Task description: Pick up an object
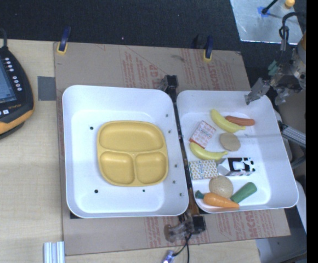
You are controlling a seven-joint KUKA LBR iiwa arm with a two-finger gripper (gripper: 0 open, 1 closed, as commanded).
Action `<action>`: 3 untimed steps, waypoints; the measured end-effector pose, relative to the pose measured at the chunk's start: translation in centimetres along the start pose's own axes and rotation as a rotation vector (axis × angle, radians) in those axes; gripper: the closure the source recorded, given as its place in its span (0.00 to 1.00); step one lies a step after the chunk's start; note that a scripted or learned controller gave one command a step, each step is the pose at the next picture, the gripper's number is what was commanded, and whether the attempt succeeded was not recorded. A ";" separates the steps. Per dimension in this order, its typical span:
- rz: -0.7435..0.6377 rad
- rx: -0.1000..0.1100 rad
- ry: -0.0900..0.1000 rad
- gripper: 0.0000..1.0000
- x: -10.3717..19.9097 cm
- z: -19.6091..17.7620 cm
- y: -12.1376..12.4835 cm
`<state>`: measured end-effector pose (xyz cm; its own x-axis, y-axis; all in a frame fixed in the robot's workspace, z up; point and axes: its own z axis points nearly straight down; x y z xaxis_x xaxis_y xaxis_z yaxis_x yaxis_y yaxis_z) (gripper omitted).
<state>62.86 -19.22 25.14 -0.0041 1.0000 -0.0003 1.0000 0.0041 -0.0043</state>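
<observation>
Brown cardboard (148, 70) covers the wooden bench (16, 169), clamped at its far edge, with dark floor (120, 7) beyond. Two white bins sit side by side: the left bin (77, 147) holds a yellow tray (132, 152); the right bin (277, 163) holds toy food, including a banana (225, 121) and a carrot (219, 201). Whether the gripper (256, 93), above that bin's far corner, is gaping or closed, I cannot tell.

Two white bins (74, 147) sit on the worktop (16, 185). One yellow divided tray (132, 152) lies in the left bin. The right bin holds two bananas (225, 122), one sausage (240, 121), one carrot (220, 201), one green vegetable (243, 192), two roundish beige pieces (230, 142), two small packets (203, 134) and one black-and-white item (240, 166).
</observation>
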 end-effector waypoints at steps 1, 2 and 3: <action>0.000 0.003 0.000 0.00 2.3 14.4 -2.5; -0.001 0.000 0.000 0.00 5.9 15.9 2.8; -0.002 0.002 0.001 0.00 7.5 16.0 2.8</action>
<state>65.59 -11.74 9.18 -0.0058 1.0000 0.0002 1.0000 0.0058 -0.0063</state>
